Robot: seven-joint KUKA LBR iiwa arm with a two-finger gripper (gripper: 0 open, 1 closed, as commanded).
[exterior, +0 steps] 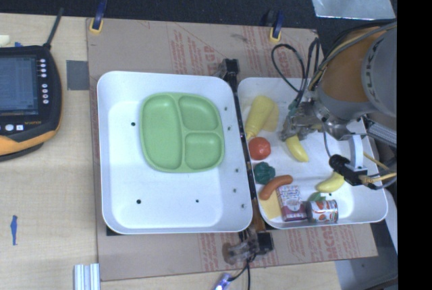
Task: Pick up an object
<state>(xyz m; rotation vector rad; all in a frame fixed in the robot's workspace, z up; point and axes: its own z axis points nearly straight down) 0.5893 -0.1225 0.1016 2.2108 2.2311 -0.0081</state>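
Observation:
My gripper (295, 131) hangs low in the right bin (378, 211), near its middle. Just below it in the picture lies a small yellow banana (298, 150), touching or partly under the gripper's tip. To its left are a yellow bottle (259, 115), a red tomato (259, 148), a green broccoli piece (262, 172) and a sausage (275, 186). A second yellow banana (331, 183), a small box (290, 203) and a can (323, 210) lie along the bin's near side.
The left bin (121, 194) holds a green divided plate (181, 131). A tablet-like controller (23, 100) rests on the bench at far left. Cables (297, 69) loop over the right bin's far side. The arm's body (358, 73) covers that bin's right part.

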